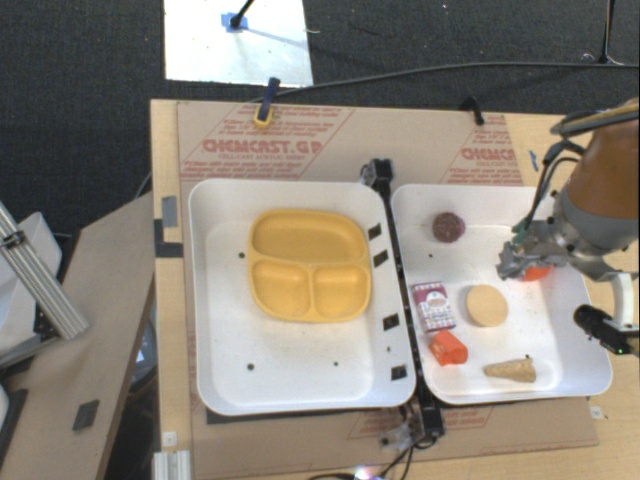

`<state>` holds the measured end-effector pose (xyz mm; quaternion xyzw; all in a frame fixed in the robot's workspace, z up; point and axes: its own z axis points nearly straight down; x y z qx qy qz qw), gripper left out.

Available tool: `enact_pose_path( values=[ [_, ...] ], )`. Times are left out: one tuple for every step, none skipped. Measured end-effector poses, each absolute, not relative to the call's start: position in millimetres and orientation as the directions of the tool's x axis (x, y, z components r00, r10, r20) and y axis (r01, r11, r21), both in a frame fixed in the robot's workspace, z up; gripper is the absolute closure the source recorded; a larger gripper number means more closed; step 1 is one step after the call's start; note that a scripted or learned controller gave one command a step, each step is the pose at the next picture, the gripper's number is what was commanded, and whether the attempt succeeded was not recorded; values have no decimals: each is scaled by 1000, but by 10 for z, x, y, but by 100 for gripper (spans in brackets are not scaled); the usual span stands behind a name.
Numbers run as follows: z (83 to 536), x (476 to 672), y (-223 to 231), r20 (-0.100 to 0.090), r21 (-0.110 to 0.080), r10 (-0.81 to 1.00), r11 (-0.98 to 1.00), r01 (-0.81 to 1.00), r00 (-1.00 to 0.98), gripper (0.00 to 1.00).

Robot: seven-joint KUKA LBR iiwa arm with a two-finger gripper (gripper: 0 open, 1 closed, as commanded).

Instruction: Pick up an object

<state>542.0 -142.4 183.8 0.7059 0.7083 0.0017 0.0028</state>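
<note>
Claw (520,261) is hovering over an orange bit (537,273) in the right bin (600,368), grip state can't tell, needs centering b4 squeezing.

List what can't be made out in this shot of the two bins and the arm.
- Gripper, camera view: the wrist above covers it, so the state of its jaws is unreadable.
- Orange object under the gripper: mostly hidden by it; its identity and whether it is held are unclear.
- Small box in the right bin: print too small to read.
- Arm: cut off by the frame's right side.
</note>
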Motion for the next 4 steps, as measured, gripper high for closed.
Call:
enact_pose_path(
  values=[
    [2380,5439,-1427,-2,8,1000,5,1000,-5,100],
    [2281,5611,-972,0,3,1000,9,1000,-9,100],
    [2385,5846,-463,2,4,1000,10,1000,-10,100],
    [2255,6037,22,1,2,1000,9,1000,-9,100]
  ],
)
